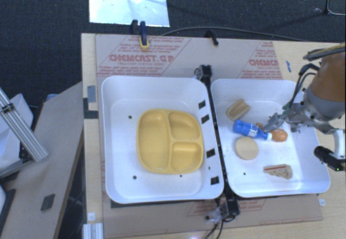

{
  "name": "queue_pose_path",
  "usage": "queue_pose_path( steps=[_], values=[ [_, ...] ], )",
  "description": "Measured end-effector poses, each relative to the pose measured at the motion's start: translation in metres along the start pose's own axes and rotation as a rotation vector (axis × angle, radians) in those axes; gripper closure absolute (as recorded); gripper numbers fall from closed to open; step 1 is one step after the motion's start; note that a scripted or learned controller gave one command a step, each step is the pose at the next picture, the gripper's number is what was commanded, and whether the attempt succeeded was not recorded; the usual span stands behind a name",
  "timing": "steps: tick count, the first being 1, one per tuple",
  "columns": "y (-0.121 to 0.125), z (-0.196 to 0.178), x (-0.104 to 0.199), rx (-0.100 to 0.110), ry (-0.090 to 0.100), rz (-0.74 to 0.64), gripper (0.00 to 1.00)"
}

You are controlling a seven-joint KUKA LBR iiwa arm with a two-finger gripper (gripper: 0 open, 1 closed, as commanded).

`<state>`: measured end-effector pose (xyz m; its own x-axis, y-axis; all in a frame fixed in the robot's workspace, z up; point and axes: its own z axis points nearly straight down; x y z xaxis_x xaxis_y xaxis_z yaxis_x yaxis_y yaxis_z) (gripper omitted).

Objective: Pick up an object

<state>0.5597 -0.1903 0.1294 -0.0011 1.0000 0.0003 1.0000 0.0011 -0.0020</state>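
The tool is low inside the right bin, reaching in from the right side under the grey arm with its orange band; how wide it stands I cannot tell, since the tips blur into the things beneath them. Directly at the tool lies a small orange ball-like thing, and just to the tool's left, touching or nearly touching that orange thing, lies a blue bottle on its side with its white label up. These two sit closest, so either looks like the pick being tried, though nothing is clearly raised off the bin floor. Up and to the left of the tool rests a tan bread-like piece; below and left of it lies a round pale biscuit; further below, toward the near wall, a wedge that looks like a slice of cake. They lie loose and flat, spread out so that each can be approached from above without crowding. Well to the tool's left, across the divider, the left bin carries a yellow divided plate, flat in the middle, probably as a place to drop things. Both bins rest side by side on the tabletop.
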Motion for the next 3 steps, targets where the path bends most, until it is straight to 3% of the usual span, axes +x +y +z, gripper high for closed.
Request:
queue_pose_path(
  steps=[1, 2, 3],
  values=[
    [0.002, 0.03, -0.001, -0.008, -0.003, 0.0, 0.0],
    [0.002, 0.021, 0.0, -0.008, -0.002, 0.0, 1.0],
    [0.001, -0.043, -0.005, -0.01, -0.003, -0.002, 1.0]
  ],
)
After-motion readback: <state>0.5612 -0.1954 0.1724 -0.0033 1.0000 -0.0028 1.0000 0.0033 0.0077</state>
